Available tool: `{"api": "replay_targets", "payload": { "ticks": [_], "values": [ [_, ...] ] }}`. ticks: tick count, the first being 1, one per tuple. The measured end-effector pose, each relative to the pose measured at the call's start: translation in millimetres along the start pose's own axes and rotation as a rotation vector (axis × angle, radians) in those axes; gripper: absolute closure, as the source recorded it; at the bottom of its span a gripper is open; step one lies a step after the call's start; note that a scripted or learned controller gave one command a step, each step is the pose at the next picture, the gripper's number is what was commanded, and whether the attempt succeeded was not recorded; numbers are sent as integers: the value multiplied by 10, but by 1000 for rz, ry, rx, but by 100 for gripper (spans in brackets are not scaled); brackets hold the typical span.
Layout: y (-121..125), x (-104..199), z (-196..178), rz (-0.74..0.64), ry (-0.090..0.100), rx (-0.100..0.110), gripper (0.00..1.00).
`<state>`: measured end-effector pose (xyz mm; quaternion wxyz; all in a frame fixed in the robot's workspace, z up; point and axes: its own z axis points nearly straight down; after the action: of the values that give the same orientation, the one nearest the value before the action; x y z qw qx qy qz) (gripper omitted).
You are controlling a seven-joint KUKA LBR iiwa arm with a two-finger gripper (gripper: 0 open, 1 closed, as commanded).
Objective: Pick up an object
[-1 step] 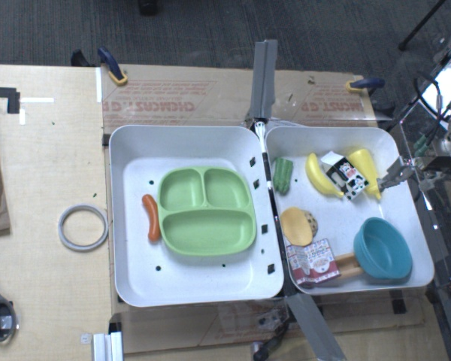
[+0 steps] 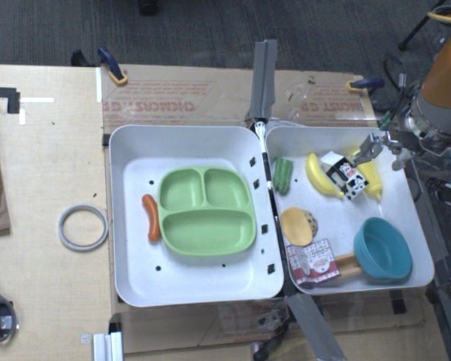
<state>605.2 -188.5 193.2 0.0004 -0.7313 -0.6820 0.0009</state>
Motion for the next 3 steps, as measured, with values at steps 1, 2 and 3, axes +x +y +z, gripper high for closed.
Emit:
{"api": "replay_targets", "payload": {
  "ticks": [1,2,3],
  "values": [
    [241,-58,777,15,-4,-24,0],
    [240,-56,777,15,-4,-24,0],
    [542,127,990,-16,-2,-6,0]
  ]
}}
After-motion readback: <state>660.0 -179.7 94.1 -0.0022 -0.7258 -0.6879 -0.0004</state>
